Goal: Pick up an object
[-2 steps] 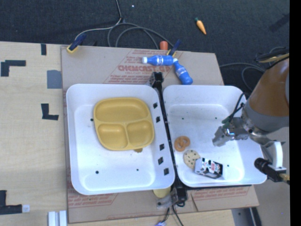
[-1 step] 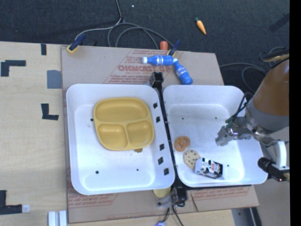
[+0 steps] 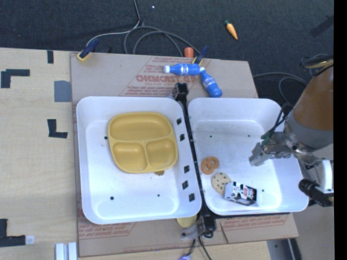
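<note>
End effector (image 3: 259,157) grip state unclear | cookie (image 3: 210,164) left of it, apart

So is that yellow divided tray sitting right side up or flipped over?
Right side up. The yellow tray lies flat in the left bin, and its three compartments show as hollows facing the camera.

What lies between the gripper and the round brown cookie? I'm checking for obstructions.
Camera view: bare white bin floor between the gripper and the cookie.
</note>
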Tool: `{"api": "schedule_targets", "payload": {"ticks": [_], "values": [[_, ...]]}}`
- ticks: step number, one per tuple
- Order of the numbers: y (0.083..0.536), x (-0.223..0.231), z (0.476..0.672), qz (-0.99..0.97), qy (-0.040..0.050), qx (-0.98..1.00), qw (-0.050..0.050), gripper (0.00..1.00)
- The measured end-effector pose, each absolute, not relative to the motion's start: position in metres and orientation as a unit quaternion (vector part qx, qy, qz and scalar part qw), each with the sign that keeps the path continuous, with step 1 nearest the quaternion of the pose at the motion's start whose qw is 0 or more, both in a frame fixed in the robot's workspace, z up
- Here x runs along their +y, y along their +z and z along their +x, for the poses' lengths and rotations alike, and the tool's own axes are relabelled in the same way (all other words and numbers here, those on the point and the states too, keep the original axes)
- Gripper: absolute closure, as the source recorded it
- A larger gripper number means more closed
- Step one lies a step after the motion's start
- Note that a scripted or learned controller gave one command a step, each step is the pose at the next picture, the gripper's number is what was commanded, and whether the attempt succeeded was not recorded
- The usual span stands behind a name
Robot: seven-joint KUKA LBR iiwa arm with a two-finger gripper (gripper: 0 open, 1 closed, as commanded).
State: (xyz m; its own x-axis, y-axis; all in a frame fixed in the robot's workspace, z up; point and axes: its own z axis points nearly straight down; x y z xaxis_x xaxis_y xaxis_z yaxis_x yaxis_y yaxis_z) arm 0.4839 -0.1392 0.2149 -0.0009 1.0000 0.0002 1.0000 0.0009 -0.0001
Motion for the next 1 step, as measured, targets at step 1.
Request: {"api": "schedule_targets", "payload": {"ticks": [1], "values": [[0.2122, -0.1509, 0.4859, -0.707, 0.0006, -0.707, 0.0, 1.0]]}}
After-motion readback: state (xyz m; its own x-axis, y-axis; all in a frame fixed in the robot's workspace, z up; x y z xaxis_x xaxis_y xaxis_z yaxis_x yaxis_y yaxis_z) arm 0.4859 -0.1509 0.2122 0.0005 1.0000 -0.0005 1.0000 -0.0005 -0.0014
